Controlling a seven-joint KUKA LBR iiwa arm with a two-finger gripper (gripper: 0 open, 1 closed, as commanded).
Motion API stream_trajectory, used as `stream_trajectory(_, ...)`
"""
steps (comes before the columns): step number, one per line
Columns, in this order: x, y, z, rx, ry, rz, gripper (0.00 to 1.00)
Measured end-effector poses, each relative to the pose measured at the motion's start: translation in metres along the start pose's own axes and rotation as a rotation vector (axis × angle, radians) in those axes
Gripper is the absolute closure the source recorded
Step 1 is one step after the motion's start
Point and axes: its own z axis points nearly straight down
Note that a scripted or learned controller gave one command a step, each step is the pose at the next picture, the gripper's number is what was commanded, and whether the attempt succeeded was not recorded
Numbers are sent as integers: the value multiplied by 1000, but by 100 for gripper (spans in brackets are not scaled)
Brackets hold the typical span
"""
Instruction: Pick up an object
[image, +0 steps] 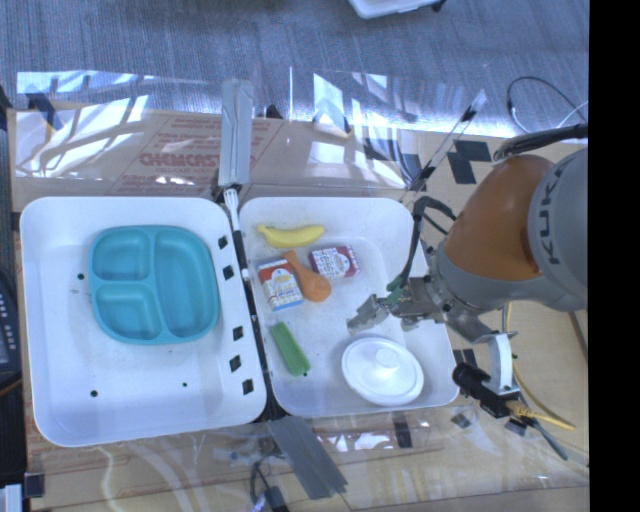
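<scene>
The fingers (362, 318) hover low in the right bin (330, 395), and you cannot tell from above whether they are spread or closed; nothing sits between them. Your candidates lie close by. A round white lidded bowl (381, 369) rests just near of them, smooth and glossy. Farther left, a yellow banana (291, 235), a small red packet (334, 262), a printed carton (281, 284) and an orange spoon-shaped piece (312, 284) crowd together, some touching. A green stick (291, 349) lies alone near the divider. The left bin holds a teal divided plate (154, 283). Judging from this, a grab at the cluster may nudge neighbours, and the bowl's slick dome could slip free.
</scene>
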Motion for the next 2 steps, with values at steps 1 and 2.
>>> stream_trajectory(1,4,85,62,-1,-1,-134,0)
stream_trajectory(2,-5,154,105,-17,-5,-190,0)
